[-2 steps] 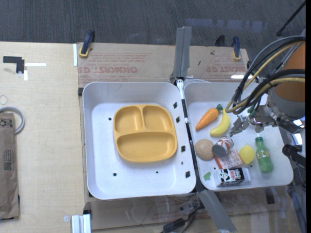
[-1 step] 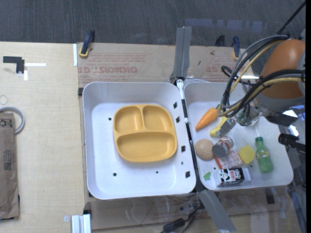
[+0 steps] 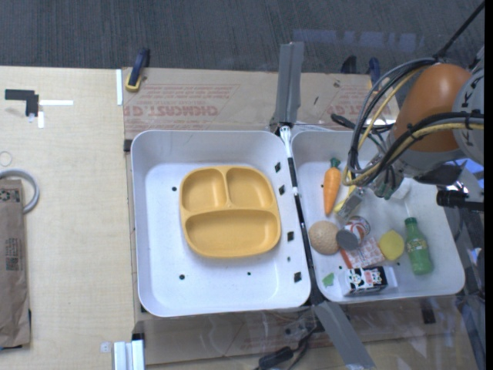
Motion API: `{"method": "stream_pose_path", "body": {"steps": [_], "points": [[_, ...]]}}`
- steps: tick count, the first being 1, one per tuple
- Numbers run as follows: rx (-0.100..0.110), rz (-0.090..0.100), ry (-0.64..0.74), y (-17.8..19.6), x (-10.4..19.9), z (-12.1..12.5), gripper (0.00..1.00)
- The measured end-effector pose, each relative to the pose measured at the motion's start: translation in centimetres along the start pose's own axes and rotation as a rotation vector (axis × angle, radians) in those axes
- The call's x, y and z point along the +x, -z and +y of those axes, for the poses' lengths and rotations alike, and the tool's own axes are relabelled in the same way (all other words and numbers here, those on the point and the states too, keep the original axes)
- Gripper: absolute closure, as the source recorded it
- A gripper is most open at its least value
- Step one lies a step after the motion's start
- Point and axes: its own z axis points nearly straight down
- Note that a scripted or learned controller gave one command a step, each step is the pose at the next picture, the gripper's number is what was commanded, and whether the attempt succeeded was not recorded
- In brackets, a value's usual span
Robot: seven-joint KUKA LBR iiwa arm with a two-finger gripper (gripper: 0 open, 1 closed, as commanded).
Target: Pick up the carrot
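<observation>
The carrot [image 3: 331, 190], orange with a green top, lies lengthwise near the left wall of the right bin [image 3: 454, 284], its top pointing to the far side. My gripper [image 3: 352, 204] hangs low just to the right of the carrot's lower half, close to it. Nothing shows whether it is touching the carrot. The grey arm with its orange band [image 3: 433, 99] and a bundle of cables reaches in from the upper right and covers the bin's far right part.
Near the carrot in the right bin are a beige round item [image 3: 324, 237], a small can [image 3: 354, 230], a yellow lemon [image 3: 391, 245], a green bottle [image 3: 417, 247] and a black-and-white carton [image 3: 363, 278]. The left bin [image 3: 154, 268] holds a yellow divided plate [image 3: 229, 210].
</observation>
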Motion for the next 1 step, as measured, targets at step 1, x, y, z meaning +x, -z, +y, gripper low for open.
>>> {"method": "stream_pose_path", "body": {"steps": [1], "points": [[-0.004,-0.009,0.281,-0.20,2.81,0.67,0.00]]}}
